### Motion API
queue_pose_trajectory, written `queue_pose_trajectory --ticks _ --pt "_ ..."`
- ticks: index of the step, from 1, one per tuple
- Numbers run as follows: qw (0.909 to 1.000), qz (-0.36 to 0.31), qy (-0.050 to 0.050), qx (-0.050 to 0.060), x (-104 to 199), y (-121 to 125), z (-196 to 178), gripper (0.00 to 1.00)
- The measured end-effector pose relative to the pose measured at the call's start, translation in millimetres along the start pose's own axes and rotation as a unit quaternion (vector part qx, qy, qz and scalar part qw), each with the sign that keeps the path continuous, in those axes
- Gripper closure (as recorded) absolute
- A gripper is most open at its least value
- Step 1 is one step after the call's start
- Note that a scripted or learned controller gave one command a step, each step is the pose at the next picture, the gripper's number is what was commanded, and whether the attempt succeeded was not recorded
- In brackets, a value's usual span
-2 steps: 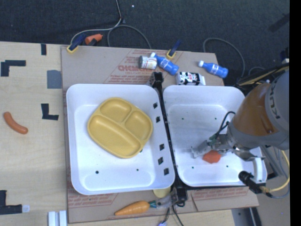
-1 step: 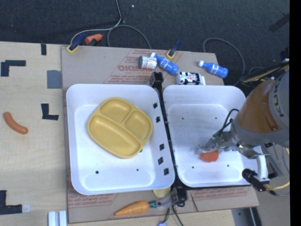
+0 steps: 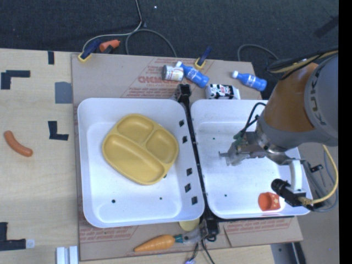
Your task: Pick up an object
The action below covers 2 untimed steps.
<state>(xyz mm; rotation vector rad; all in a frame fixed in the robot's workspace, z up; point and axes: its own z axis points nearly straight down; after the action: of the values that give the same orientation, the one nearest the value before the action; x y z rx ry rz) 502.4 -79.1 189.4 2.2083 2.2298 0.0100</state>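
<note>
Camera view: the gripper [image 3: 231, 157] of the grey-and-orange arm [image 3: 294, 106] is seen lowered into the right bin [image 3: 220, 199], near that bin's middle; how its jaws stand cannot be told from this slanted overhead angle, and nothing is seen held. A small red object [image 3: 269, 202] lies in the right bin's near right corner, well apart from the gripper and just beside a black fitting [image 3: 286, 190] on the arm. The step in hand is judged to be the approach, with no grasp made. A shift toward that corner and a descent over the red object would be called for next, with little room left by the bin wall. The object appears squat and rounded; no long axis or pointing direction can be made out. Left of the right bin, a yellow divided plate [image 3: 140, 147] is shown lying flat in the left bin [image 3: 93, 202].
</note>
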Motion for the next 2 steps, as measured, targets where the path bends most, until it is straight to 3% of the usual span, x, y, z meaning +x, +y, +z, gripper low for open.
queue_pose_trajectory --ticks 1,2 --pt "1.0 0.007 -0.005 -0.001 -105.5 35.0 -66.0 1.0" --pt "0.9999 0.003 0.002 0.011 -41.3 33.5 95.5 1.0"
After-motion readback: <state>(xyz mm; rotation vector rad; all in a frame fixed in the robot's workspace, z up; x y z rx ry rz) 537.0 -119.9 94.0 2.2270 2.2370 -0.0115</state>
